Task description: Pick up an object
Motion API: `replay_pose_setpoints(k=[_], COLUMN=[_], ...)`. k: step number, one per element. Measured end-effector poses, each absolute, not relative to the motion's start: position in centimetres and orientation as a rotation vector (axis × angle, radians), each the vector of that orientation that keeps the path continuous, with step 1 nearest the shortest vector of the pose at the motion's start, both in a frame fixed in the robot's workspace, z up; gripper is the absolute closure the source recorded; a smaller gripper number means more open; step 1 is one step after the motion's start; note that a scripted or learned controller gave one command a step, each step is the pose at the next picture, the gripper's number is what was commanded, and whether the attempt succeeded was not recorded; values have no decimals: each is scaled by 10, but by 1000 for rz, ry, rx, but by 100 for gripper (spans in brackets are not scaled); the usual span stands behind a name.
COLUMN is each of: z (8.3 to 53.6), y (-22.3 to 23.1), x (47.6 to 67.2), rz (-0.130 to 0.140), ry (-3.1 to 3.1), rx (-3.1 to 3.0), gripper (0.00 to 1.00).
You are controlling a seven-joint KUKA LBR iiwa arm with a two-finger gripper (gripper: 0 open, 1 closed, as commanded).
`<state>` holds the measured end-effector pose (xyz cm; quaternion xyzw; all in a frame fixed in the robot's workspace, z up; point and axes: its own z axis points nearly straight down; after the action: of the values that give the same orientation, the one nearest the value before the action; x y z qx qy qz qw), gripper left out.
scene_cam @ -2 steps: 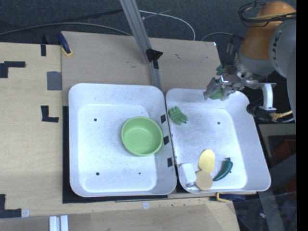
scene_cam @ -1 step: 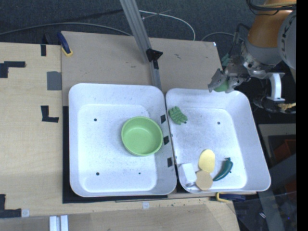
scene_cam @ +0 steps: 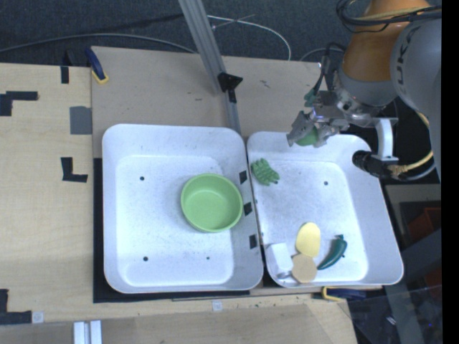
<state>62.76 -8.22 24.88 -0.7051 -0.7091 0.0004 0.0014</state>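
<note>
My gripper (scene_cam: pixel 310 133) hangs over the far edge of the right bin (scene_cam: pixel 373 213), with a small green object (scene_cam: pixel 308 138) showing between its fingers. In the right bin a green ridged piece (scene_cam: pixel 265 171) lies near the far left corner. A yellow oval item (scene_cam: pixel 308 238), a tan round item (scene_cam: pixel 304 269), a dark green pepper-like item (scene_cam: pixel 333 252) and a white block (scene_cam: pixel 277 254) are clustered at the near side. A light green bowl (scene_cam: pixel 211 203) sits upright in the left bin (scene_cam: pixel 129 192).
A grey pole (scene_cam: pixel 204 41) slants down from the top to the bins' shared far edge. Cables (scene_cam: pixel 251 31) lie on the dark floor behind the bench. Black connectors and a yellow cable (scene_cam: pixel 391 167) stick out at the right bin's far right rim.
</note>
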Motion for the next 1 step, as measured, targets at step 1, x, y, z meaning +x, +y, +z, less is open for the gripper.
replay_pose_setpoints(k=[1], z=[233], y=[-32], x=[621], rz=[3], ry=[-2225], rx=[-2212], gripper=[100])
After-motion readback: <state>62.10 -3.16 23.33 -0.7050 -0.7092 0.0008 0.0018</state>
